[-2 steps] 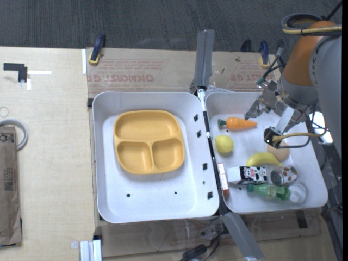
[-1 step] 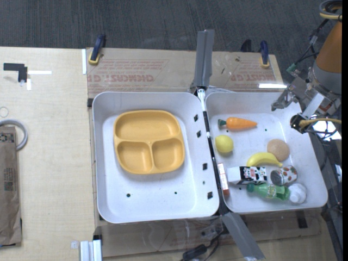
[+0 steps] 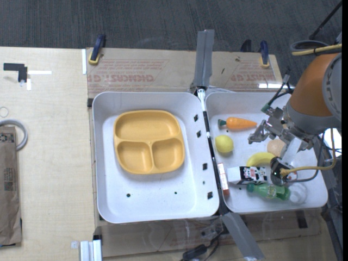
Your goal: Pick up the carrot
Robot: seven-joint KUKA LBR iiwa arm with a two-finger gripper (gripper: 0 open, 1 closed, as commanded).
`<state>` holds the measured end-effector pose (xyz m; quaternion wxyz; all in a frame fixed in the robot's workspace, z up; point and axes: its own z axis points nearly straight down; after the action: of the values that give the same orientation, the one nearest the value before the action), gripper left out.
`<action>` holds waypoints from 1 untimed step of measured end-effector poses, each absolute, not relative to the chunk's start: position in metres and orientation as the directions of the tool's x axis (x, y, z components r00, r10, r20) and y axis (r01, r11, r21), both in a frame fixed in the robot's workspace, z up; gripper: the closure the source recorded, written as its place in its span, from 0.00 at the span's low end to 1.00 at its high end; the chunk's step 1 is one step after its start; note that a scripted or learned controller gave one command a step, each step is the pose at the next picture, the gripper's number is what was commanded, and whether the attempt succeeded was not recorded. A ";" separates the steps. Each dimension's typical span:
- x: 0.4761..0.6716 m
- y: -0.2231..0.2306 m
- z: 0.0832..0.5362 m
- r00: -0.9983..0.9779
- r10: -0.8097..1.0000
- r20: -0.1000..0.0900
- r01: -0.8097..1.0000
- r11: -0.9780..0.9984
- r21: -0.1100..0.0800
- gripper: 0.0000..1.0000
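Observation:
The orange carrot point(image 3: 240, 124) with a green stem end lies in the upper left part of the right bin point(image 3: 234, 99), pointing right. My gripper point(image 3: 264, 131) hangs just to the right of the carrot's tip, over the middle of that bin, with nothing visibly held. The grey arm with its orange band point(image 3: 314, 86) comes in from the right above it.
A yellow lemon point(image 3: 223, 143), a banana point(image 3: 261, 159), a pale peach-coloured item point(image 3: 275, 147), a small white and black box point(image 3: 253, 173) and a green bottle point(image 3: 269, 191) share the right bin. A yellow divided plate point(image 3: 148, 141) lies in the left bin point(image 3: 109, 200).

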<state>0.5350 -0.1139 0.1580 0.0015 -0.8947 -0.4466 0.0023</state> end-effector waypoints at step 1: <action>0.588 -0.090 0.191 0.552 0.834 -0.002 0.834 -0.552 -0.002 0.00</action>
<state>0.5880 -0.0901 0.1910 0.0005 -0.8809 -0.4734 0.0014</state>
